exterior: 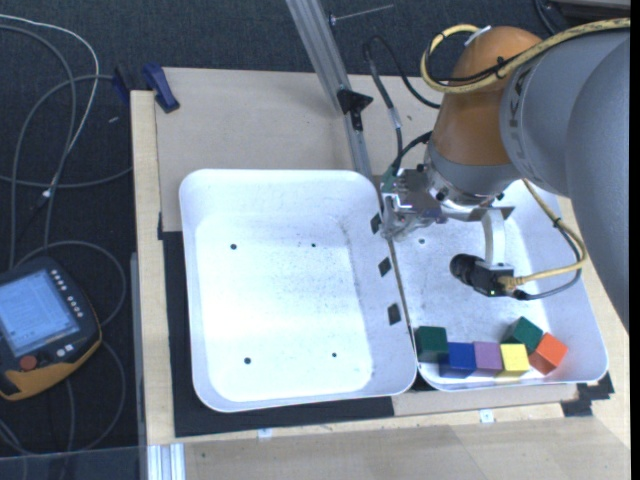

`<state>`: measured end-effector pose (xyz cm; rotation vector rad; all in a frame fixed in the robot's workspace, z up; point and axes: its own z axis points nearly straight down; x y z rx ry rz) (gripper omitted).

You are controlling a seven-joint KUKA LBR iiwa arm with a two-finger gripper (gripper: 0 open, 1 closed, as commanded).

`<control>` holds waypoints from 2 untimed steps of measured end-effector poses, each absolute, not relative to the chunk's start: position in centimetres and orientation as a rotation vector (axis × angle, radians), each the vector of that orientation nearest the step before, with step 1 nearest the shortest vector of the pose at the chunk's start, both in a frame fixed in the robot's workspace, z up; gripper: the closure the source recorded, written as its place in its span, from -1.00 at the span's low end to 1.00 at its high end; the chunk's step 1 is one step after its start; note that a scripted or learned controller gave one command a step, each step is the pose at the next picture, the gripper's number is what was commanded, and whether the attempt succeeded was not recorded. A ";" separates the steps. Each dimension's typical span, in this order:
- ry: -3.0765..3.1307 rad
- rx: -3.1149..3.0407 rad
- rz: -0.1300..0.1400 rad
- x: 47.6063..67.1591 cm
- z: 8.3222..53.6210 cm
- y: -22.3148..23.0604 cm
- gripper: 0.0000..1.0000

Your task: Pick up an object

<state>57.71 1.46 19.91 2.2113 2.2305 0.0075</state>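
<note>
The gripper hangs over the back left corner of the right bin, beside the wall next to the left bin; I cannot tell whether it is spread or closed. Well apart from it, along the right bin's front edge, sit a dark green block, blue block, purple block, yellow block and orange block, with a green block just behind the last two.

Grey arm reaches in from the right, orange band bulging just above the wrist. The wrist is bent steeply down, and the gripper hangs below it, pointing downward.
</note>
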 end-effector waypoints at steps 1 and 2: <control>2.232 2.211 0.009 61.8 20.0 9.0 1.00; 2.225 2.216 0.002 61.7 21.1 8.5 1.00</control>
